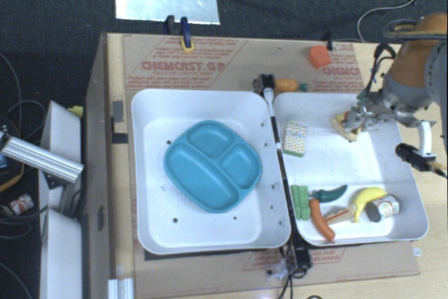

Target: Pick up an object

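Two white bins sit side by side on the bench, and the divider (pixel 277 150) between them serves as the landmark. Left of the divider, the left bin (pixel 150 171) holds a blue sectioned plate (pixel 213 164), lying flat and tilted a little askew. Right of the divider, the right bin (pixel 413 220) holds the small things. Just beside the divider, toward its far end, lies a pale speckled block (pixel 295 138). Near the divider's near end lies a green piece (pixel 301 202), with an orange carrot (pixel 320 219) just beside it and a dark green pepper-like shape (pixel 330 192) above that. Farther right of the divider are a banana (pixel 365 201) and a small can (pixel 385 208), touching or nearly so; the can's label is too small to read.

The arm (pixel 413 70) comes in from the right, partly cut off by the edge. Its gripper (pixel 355 121) is down over the far part of the right bin, well right of the divider, at a small tan and white object (pixel 343 124). The fingers are a blur of metal there; whether they are spread or closed, and whether they touch the object, cannot be told.

Beyond the divider's far end, on the bench outside the bins, lie an orange block (pixel 320 57) and a small orange item (pixel 287 86), partly hidden by the rim.
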